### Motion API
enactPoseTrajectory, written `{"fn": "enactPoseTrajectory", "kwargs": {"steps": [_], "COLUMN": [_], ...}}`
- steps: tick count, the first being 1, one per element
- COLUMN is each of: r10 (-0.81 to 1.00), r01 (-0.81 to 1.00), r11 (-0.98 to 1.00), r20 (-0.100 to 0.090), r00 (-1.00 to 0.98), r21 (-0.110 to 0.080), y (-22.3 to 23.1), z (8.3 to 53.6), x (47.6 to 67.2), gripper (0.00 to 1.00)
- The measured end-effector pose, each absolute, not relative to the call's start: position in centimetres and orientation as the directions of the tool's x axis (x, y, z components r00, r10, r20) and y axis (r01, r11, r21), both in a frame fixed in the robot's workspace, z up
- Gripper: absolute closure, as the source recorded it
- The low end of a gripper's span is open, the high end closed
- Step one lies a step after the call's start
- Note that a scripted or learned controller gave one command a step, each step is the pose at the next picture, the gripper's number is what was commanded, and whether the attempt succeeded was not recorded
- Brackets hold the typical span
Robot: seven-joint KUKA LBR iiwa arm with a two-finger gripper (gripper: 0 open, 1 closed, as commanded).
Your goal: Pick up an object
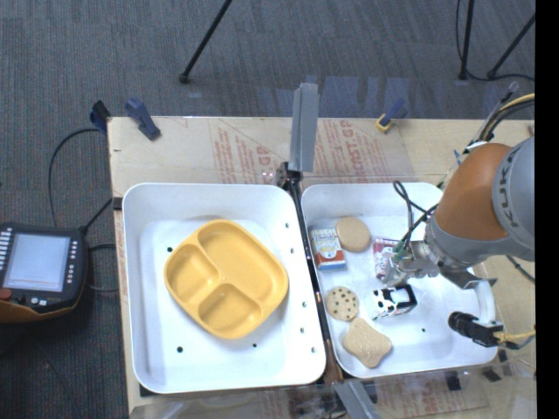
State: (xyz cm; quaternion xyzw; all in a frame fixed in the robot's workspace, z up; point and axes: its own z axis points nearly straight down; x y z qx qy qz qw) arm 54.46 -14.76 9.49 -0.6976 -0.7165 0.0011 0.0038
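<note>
While the gripper [395,273] hangs low in the right bin [419,201], a black-and-white toy [395,299] lies just beneath it. Whether the claw is spread or pressed together cannot be told.

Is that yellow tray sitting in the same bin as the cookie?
No, the yellow tray lies in the left bin, while the cookie lies in the right bin.

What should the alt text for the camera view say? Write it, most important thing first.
A grey and orange robot arm reaches into the right bin, its gripper low over a black-and-white toy among a cookie, bread slice and small carton. The left bin holds a yellow divided plate.
</note>
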Motion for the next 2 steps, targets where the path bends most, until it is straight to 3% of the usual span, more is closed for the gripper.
{"fn": "enactPoseTrajectory", "kwargs": {"steps": [1, 2], "r10": [1.0, 0.99], "r01": [1.0, 0.99], "r11": [0.004, 0.144], "r20": [0.001, 0.0], "r00": [-0.004, -0.144], "r21": [-0.004, 0.001], "y": [-18.2, -20.9], "z": [8.6, 8.7], "x": [56.5, 63.2], "gripper": [1.0, 1.0]}}
